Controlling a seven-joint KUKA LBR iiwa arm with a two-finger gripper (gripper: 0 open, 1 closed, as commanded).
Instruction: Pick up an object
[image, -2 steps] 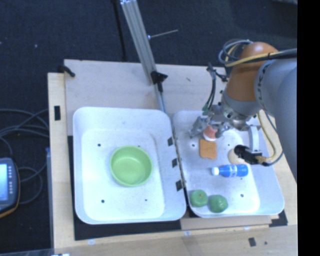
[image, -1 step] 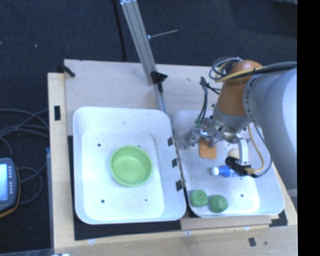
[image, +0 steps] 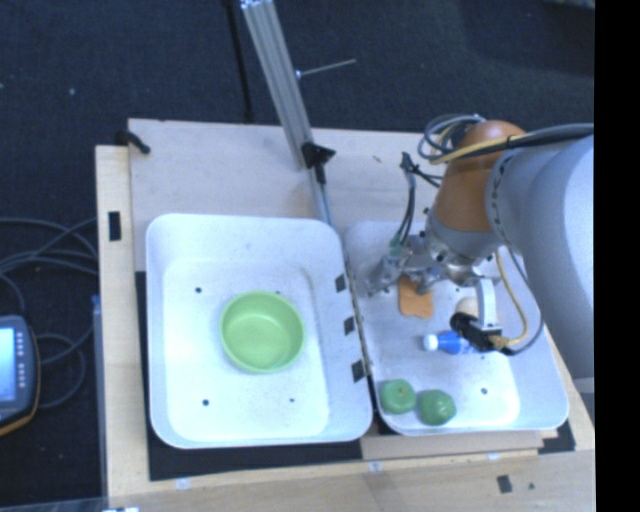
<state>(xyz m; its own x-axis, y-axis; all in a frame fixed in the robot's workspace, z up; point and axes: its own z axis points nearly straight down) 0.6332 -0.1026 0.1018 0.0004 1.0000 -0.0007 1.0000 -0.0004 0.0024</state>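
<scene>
The grey two-finger gripper (image: 412, 272) hangs over the right white bin (image: 540, 395), directly above the flat orange block (image: 415, 300); whether it is spread or pressed together cannot be told.

left bin (image: 170, 330): bowl (image: 262, 331) in it, near the middle | right bin (image: 535, 400): just beside the left bin, on its right | two round objects (image: 416, 401) side by side at the right bin's front edge | small bottle (image: 446, 343) behind them | flat block (image: 416, 298) behind the bottle, under the gripper (image: 420, 272)
</scene>
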